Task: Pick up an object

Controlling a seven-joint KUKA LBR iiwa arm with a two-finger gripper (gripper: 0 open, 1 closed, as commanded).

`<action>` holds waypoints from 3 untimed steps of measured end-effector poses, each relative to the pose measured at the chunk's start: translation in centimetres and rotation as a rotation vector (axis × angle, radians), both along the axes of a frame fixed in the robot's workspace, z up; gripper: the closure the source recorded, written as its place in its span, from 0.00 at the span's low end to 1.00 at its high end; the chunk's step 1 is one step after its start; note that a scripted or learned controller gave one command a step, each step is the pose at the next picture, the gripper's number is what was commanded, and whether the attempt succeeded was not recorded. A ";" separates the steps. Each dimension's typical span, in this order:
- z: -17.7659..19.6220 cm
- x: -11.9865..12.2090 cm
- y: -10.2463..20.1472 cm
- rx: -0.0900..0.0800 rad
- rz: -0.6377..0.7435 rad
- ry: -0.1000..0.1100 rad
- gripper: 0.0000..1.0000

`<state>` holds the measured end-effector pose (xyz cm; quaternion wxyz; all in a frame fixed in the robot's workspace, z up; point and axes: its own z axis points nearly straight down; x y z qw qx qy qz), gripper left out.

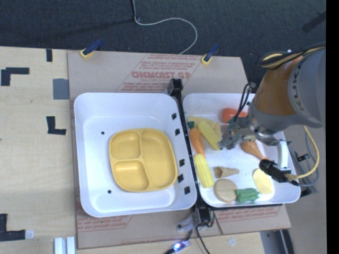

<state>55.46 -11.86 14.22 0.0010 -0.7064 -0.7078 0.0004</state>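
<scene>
The right bin [205, 103] holds several toy foods: a yellow corn cob [204, 170], an orange carrot [196, 141], a yellow-green piece [208, 132], a small cone [225, 171], a tan round piece [225, 190], a green piece [246, 195], a pale yellow piece [263, 182], an orange-red piece [231, 114] and an orange piece [252, 148]. My gripper [231, 138] hangs low over the middle of this bin, just right of the yellow-green piece. I see nothing held between its fingers.
The left bin [90, 142] carries a yellow divided plate [142, 159]. Both bins rest on a cardboard sheet [153, 73] held by clips. The arm's orange wrist band [276, 91] covers the right bin's far right corner. A white cable [169, 21] lies behind.
</scene>
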 end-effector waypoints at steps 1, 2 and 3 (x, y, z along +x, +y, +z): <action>6.0 0.5 0.2 -0.001 0.001 -0.002 1.00; 8.1 0.6 0.3 -0.001 0.000 0.001 1.00; 8.8 -3.7 3.0 0.000 0.000 0.006 1.00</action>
